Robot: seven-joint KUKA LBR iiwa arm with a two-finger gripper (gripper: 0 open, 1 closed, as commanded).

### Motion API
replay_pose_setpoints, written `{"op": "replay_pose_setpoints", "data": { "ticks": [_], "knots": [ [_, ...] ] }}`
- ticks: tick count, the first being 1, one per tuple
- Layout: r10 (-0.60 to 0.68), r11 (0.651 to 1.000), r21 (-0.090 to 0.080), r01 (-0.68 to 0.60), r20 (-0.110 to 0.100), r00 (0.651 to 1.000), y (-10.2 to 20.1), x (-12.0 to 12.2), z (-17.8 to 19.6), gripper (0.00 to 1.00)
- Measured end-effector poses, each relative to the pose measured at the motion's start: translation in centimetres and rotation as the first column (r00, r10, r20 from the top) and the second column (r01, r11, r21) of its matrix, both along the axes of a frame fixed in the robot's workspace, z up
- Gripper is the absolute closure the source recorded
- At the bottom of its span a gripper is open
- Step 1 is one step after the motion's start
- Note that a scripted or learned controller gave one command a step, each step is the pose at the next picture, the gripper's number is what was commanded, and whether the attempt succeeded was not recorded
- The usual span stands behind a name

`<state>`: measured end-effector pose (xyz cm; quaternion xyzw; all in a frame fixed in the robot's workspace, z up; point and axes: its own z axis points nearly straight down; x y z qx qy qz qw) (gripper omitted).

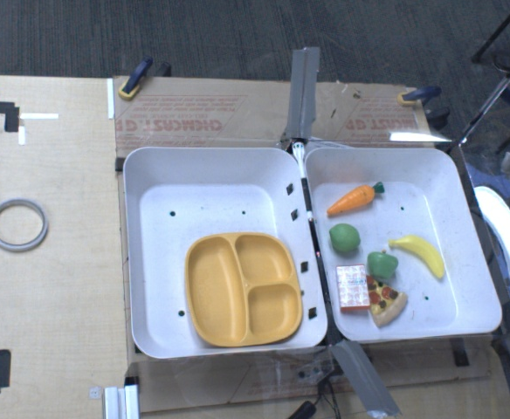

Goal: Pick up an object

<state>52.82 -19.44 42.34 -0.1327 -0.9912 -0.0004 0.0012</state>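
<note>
The pizza slice (386, 304) at the right bin's (465, 190) lower edge lies partly tucked under the red-white box (353, 287) and green pepper (382, 264), beside a banana (419, 255).

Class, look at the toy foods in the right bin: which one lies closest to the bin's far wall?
The orange carrot. It lies nearest the far wall of the right bin; the green ball, banana, green pepper and pizza slice all sit nearer the camera.

We're seeing a divided plate (242, 288) lying in the left bin (150, 182); carrot (354, 199), banana (421, 255), pizza slice (386, 304) sitting in the right bin (447, 182).
</note>
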Motion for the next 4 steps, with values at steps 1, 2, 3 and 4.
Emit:
{"op": "replay_pose_setpoints", "data": {
  "ticks": [1,2,3,4],
  "knots": [
    [0.007,1.0,0.0,-0.007,0.0,1.0,3.5,0.1,0.1,1.0],
    [0.487,0.873,0.0,-0.487,0.004,0.873,-2.9,3.1,-1.4,1.0],
    [0.8,0.599,-0.001,-0.8,0.006,0.599,-2.8,8.1,-2.6,1.0],
    [0.935,0.353,-0.002,-0.935,0.007,0.353,-2.7,9.6,-3.1,1.0]
  ]
}}
